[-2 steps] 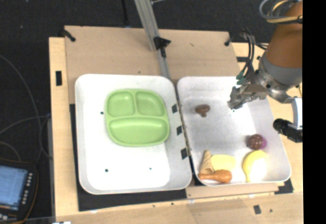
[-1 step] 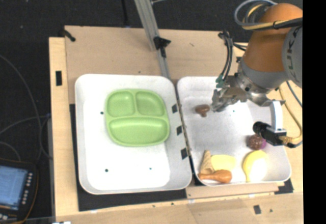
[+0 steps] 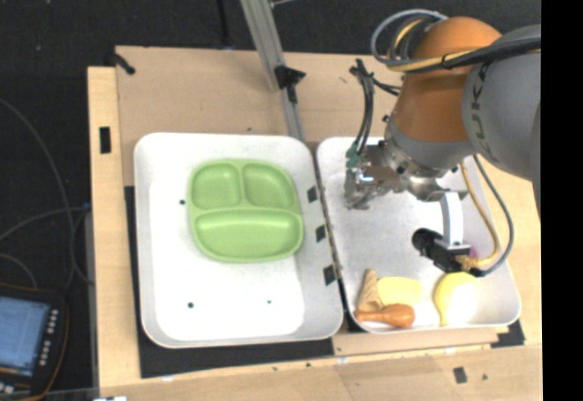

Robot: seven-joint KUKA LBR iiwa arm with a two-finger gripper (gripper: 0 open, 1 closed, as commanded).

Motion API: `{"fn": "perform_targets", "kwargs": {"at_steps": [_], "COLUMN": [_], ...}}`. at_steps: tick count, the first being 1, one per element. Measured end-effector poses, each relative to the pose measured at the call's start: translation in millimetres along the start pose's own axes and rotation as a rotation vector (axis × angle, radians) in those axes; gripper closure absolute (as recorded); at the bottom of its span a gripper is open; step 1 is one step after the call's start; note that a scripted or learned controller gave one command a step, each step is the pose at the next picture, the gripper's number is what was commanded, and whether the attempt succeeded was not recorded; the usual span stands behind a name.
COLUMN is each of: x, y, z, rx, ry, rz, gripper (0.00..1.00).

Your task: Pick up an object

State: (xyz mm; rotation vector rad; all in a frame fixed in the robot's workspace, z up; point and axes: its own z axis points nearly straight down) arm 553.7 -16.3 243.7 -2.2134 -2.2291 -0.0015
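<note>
My gripper [image 3: 361, 190] hangs over the upper left part of the right bin [image 3: 392, 235], with nothing visible between its fingers. At that bin's front edge lie a tan wedge [image 3: 369, 285], a pale yellow piece [image 3: 401, 290], an orange carrot-like piece [image 3: 390, 314] and a yellow round object [image 3: 455, 297]. These lie well below and to the right of the gripper. A green divided plate [image 3: 246, 210] sits in the left bin [image 3: 164, 299].
A slanted metal pole [image 3: 264, 35] rises from the bench behind the bins. The arm's grey and orange body [image 3: 446, 89] covers the back right of the right bin. A small screen [image 3: 27, 335] sits off the bench at lower left.
</note>
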Motion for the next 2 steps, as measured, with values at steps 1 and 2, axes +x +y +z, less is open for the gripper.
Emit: {"fn": "perform_targets", "kwargs": {"at_steps": [1,2], "x": [50,104], "y": [-3,-11], "z": [11,-2], "rx": [0.0,-0.002], "ry": [0.0,0.002], "rz": [0.0,-0.002], "gripper": [1.0,1.0]}}
